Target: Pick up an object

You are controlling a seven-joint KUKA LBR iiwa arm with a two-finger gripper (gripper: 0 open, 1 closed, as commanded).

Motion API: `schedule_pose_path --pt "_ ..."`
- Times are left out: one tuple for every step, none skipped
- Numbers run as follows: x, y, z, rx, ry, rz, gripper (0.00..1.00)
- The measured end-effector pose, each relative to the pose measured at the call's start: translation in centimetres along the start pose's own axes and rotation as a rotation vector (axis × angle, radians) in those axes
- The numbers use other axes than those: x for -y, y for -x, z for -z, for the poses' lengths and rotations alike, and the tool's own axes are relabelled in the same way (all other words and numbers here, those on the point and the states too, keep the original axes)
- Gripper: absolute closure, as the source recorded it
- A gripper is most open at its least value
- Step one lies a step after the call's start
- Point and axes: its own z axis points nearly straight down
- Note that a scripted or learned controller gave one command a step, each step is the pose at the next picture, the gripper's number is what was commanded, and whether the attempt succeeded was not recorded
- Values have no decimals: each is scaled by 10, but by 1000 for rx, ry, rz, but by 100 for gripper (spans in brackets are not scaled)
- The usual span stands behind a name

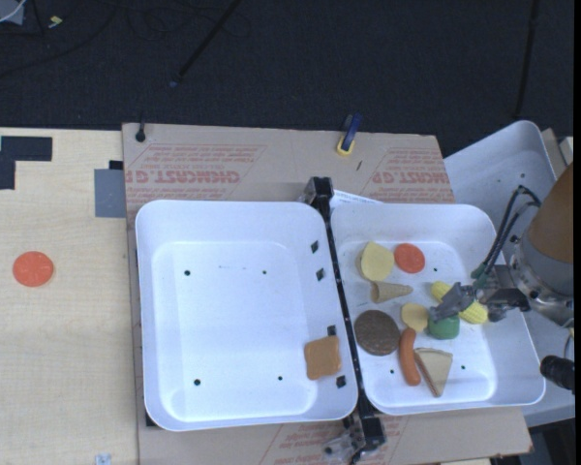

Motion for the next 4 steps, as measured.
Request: schedule_pose_path --pt "-35 -12 -105 0 1 -1 0" --pt "-77 -40 -128 -1 1 4 0" --pt "-18 -11 -128 -1 -6 -3 0" --pt "-95 -53 -127 -2 5 6 0"
